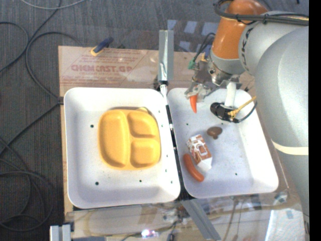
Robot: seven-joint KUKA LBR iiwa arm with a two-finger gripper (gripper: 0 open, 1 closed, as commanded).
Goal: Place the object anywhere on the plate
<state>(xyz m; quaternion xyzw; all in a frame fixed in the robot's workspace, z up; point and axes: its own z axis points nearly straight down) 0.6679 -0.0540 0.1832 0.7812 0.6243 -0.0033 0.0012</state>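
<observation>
The arm (266, 49) fills the upper right of the frame, its orange band bent down over the top edge of the right bin (251, 174). That reach puts the gripper (195, 93) just inside the bin's upper left corner, close to the divider between the bins. A small orange carrot (193, 103) hangs point-down between the fingers, so the claw is pinching the carrot, which looks lifted clear of the bin floor, probably for carrying.

The left bin (80, 185) takes the middle left of the frame, and the yellow plate (118, 137) lies at its centre with white floor all round it. Its three compartments are bare, so any of them could take the carrot.

The way across is short: leftward over the two raised rims where the bins meet. That ridge is the one edge to clear, so I judge some height is needed before moving across.

Lower in the right bin lie a carton (199, 150), a sausage (193, 168) touching it and a brown lump (214, 132), all well below the path.
</observation>
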